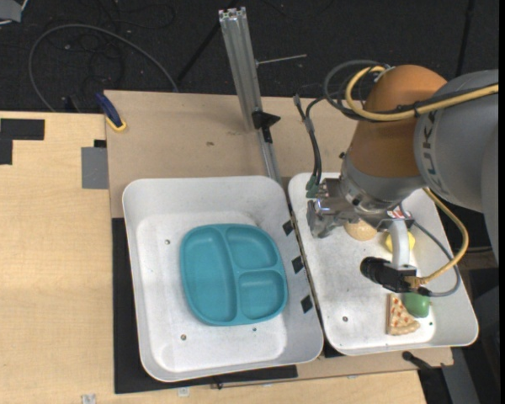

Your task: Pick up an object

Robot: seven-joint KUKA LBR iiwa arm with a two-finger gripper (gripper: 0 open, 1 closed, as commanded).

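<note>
Camera view from above the tabletop (185, 133) showed the arm (396, 133) reaching in from the right, its bulky orange and grey body hanging over the back of the right bin (353, 310). The end effector (323, 215) sat low near that bin's left wall, toward the rear. From where I stood I could not tell whether it was apart, together, or clamped on anything.

A pale lump (362, 229) lay just beside it on the right, partly tucked under the wrist. A yellow piece (401, 242) lay a little further right. Near the front right corner of the same bin rested a pizza slice (399, 316), with a small green piece (419, 304) touching its upper edge. Cables looped from the wrist across that side and crowded the space above these things.

The left bin (151, 209) held a teal divided plate (232, 273), lying flat near its middle and well apart from the end effector. Small black clips (299, 264) sat along the seam between the two bins. A metal post (240, 66) rose at a slant behind them, and a blue-handled tool (111, 112) lay at the far left corner of the tabletop.
</note>
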